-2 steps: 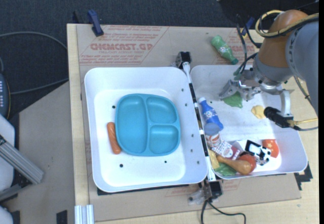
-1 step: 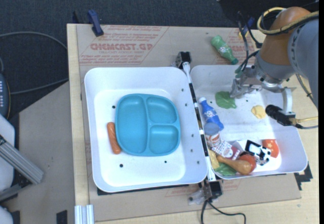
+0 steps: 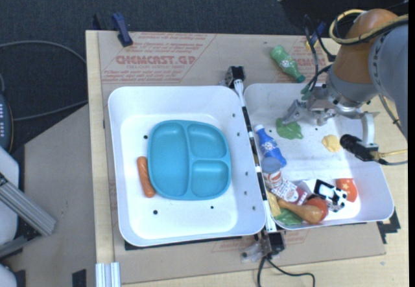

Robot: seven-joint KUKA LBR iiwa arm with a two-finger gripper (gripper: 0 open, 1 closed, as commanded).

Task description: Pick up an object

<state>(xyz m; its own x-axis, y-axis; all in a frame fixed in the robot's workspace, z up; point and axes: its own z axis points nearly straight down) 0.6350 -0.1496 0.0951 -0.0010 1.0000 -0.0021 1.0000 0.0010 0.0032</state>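
The grey arm with its orange band [image 3: 363, 33] reaches in from the right and bends down over the far part of the right shallow white bin [image 3: 369, 179]. Its tool [image 3: 305, 111] hangs low there, just above a flat green leaf-shaped toy [image 3: 290, 129] that lies on the bin floor; whether the tool is open or closed cannot be told from this angle, and nothing is seen held in it.

Near the leaf, toward the right wall, sits a small pale yellow lump [image 3: 331, 143]. Along the bin's left wall lies a blue and white bottle [image 3: 267, 144], and below it a red and white can [image 3: 282, 187]. A cluster fills the near corner: an orange rounded toy [image 3: 313, 212], a black and white block [image 3: 331, 192] and a red piece [image 3: 347, 186].

In the left white bin [image 3: 123, 117] rests a light blue divided plastic plate [image 3: 189, 159], with an orange carrot-like stick [image 3: 145, 177] just beside its left edge. A green bottle [image 3: 286, 63] lies on the counter [image 3: 162, 59] beyond the right bin.
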